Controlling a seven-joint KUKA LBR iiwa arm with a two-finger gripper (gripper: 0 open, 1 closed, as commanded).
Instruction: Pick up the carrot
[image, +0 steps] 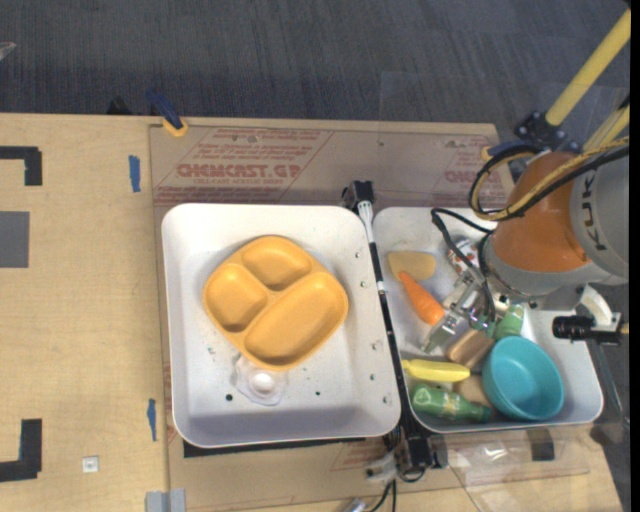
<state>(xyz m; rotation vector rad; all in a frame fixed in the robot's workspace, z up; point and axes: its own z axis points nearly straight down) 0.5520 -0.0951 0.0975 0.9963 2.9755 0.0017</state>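
The carrot (421, 298) lies in the right bin (590, 400) near its left wall — not lifted; the gripper (452, 322) hovers just beside it, grip state I cannot tell.

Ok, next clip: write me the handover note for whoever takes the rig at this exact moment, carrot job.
Pincer: down in the right bin, just beside the carrot; finger state unreadable from above.
Carrot: lying in the right bin's left half, below a beige piece, apparently not lifted.
Nearby clutter: teal bowl, yellow banana-like item, green item.
Left bin: orange divided plate.
Done: approach only. Left: grasp and lift the carrot.
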